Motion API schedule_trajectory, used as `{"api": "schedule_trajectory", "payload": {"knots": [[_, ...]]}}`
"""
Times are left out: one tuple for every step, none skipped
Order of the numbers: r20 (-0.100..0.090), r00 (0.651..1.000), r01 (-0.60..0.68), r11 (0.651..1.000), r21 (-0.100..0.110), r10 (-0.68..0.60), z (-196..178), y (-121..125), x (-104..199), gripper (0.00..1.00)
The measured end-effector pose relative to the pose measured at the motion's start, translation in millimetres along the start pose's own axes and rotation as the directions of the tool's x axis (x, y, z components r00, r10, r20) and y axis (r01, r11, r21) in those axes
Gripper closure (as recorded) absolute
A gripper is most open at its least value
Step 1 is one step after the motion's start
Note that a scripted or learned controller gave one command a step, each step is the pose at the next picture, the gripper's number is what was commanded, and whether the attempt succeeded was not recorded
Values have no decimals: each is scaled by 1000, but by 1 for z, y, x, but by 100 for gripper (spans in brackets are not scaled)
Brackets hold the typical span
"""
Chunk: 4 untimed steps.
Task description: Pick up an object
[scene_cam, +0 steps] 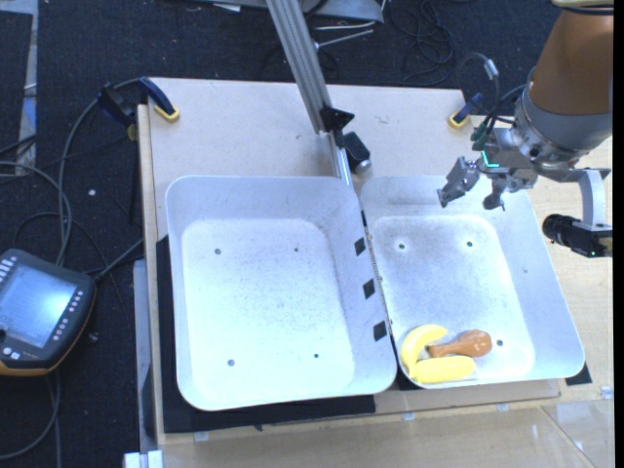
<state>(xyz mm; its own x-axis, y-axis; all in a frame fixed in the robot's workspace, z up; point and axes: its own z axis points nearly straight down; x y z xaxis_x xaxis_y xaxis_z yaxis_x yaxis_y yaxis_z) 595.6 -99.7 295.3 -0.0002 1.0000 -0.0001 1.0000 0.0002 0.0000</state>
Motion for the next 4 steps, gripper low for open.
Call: {"api": "schedule_trajectory", "payload": {"knots": [[0,1000,0,1000,0,0,0,0,0,0],[0,1000,0,1000,4,0,44,4,-1,0],[-1,1000,0,1000,6,0,107,5,-2,0],[-1,1000,0,1000,6,0,166,-4,3,0]]}}
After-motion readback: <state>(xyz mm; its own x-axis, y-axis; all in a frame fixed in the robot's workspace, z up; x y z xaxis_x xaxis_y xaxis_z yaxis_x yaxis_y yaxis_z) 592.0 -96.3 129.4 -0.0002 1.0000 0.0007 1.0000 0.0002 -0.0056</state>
